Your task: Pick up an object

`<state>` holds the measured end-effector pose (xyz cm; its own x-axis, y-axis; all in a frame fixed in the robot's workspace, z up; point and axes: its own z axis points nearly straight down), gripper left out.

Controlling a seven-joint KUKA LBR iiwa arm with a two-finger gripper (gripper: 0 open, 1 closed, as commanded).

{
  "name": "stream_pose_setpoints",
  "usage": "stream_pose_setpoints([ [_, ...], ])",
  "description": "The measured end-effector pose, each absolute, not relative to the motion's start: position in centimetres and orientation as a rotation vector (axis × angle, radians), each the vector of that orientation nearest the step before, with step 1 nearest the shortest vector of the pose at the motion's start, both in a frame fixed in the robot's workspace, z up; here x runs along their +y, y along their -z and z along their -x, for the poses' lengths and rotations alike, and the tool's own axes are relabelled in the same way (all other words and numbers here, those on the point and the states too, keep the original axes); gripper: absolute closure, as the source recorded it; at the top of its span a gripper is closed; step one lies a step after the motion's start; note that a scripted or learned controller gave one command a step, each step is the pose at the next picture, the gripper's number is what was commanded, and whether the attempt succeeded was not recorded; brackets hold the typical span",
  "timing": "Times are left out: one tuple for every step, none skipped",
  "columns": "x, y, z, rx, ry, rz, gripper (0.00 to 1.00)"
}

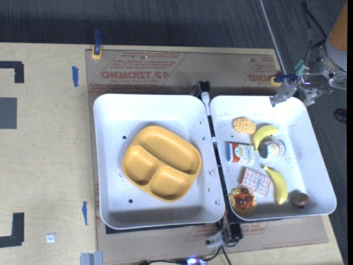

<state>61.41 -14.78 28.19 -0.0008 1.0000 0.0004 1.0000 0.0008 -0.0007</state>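
A light wooden table point(44, 148) is seen carrying two shallow white bins side by side. The left bin point(105, 115) is occupied by a yellow three-compartment tray point(161, 163). In the right bin point(314, 148) a cluster of small items is gathered: a banana point(278, 185) toward five o'clock, a second banana point(263, 133) near the centre, a small carton point(241, 152) at nine o'clock of it, a red patterned packet point(255, 181) below, and a round cracker point(243, 125) at twelve o'clock. The gripper point(287, 93) is held above the right bin's one o'clock corner; whether its fingers are parted cannot be told, and nothing is seen between them.
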Motion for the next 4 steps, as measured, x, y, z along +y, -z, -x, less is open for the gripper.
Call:
stream_pose_setpoints([
  [-13.6,-13.8,-55.5,-2.220,-0.001,2.221,0.00],
  [-10.5,-9.0,-53.9,-2.228,0.012,2.230,0.00],
  [-10.4,-10.1,-54.1,-2.230,0.021,2.231,1.00],
  [-10.4,-10.1,-54.1,-2.230,0.020,2.232,0.00],
])
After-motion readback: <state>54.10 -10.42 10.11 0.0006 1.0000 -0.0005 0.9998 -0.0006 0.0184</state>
